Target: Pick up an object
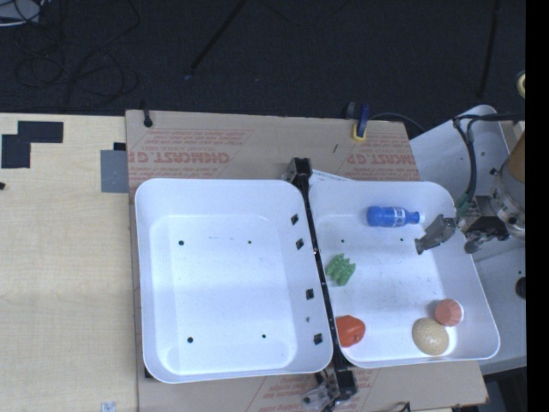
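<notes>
The right bin (377, 197) holds several objects. A blue bottle (393, 217) lies on its side near the far wall. A small green leafy piece (341, 269) sits close to the divider, and a red-orange piece (350, 330) rests at the near left corner. A pink ball (448, 312) and a pale yellow ball (431, 336) lie together at the near right. My gripper (452, 237) hangs over the bin's right rim, to the right of the bottle and apart from it. Its two dark fingers (431, 233) are spread, open, with nothing between them.
The left bin (163, 204) stands beside the right one, with a black clip strip (313, 264) along the shared edge. Both rest on a cardboard sheet (223, 148). Cables (470, 157) run down to the wrist at the right.
</notes>
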`<action>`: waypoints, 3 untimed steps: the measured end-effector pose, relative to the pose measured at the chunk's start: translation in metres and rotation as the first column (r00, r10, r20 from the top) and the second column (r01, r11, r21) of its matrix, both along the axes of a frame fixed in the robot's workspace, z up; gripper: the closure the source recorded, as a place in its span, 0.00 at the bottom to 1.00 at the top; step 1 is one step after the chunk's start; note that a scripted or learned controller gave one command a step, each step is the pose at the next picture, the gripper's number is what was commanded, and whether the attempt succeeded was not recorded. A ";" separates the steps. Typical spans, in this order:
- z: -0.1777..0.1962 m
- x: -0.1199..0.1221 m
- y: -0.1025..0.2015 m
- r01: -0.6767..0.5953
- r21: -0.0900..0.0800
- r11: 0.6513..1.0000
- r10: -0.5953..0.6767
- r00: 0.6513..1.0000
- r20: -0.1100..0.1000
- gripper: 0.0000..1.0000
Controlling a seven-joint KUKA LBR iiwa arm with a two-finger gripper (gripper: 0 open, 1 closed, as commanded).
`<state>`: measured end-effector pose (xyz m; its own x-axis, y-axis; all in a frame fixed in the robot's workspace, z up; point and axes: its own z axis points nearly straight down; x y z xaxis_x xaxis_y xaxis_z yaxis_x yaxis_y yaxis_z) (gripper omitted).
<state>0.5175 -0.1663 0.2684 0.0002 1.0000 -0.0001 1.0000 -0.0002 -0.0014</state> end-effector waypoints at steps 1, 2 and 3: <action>-0.100 -0.032 -0.049 0.005 0.002 1.000 -0.005 1.000 -0.011 0.00; -0.094 -0.029 -0.048 0.003 0.001 1.000 -0.003 1.000 -0.001 0.00; -0.094 -0.029 -0.048 0.003 0.002 1.000 -0.003 1.000 -0.001 0.00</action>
